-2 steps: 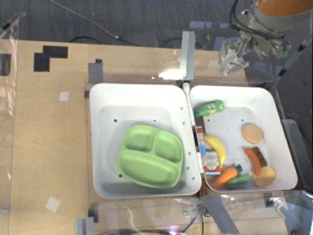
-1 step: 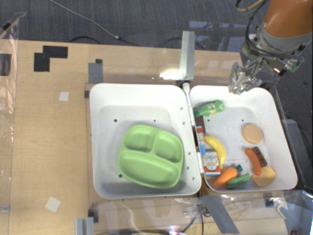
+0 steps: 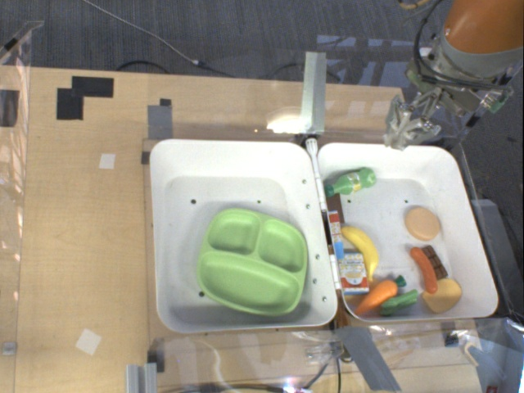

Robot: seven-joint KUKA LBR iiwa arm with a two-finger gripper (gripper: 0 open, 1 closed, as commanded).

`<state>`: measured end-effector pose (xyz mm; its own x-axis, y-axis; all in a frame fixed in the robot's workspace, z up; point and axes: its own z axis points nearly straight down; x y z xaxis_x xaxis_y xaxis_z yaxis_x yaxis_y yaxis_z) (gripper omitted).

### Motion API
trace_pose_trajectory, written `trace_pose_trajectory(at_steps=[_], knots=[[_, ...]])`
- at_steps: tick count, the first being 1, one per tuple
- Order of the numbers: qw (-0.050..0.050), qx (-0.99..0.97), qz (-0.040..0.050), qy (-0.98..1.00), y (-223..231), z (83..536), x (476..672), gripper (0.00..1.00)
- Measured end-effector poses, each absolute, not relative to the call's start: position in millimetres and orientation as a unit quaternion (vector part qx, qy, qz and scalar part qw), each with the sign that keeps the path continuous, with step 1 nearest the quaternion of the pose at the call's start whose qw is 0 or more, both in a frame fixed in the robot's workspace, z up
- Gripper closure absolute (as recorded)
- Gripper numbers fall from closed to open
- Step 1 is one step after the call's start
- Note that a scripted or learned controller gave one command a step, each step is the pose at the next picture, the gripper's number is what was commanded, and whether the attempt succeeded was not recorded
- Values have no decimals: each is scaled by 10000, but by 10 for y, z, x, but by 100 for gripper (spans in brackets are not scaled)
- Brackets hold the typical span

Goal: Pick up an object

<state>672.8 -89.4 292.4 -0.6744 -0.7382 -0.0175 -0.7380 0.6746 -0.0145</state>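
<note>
The gripper [image 3: 407, 127] hangs over the right bin's [image 3: 458, 178] one o'clock rim; I cannot tell its state. Nothing is picked yet: the toy food, including the banana [image 3: 363, 250], lies untouched inside.

Green divided plate [image 3: 253, 260] in left bin [image 3: 168, 219] — toy foods in right bin [image 3: 458, 178] — gripper [image 3: 407, 127] above its far rim.

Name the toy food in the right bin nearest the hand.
The green bottle, at the bin's upper left; the other foods lie lower, farther from the hand.

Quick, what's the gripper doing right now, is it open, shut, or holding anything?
Gripper: cannot be told whether open or shut; it hangs over the far rim of the right white bin, with nothing seen held in it.
</note>
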Motion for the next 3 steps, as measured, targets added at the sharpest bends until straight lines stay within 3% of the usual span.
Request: trace_pose_trajectory(at_steps=[2,3], knots=[[225,-4014,-60,9156,-868,3208,6770,100],[29,-5262,-11,8503,-1541,2512,6696,100]])
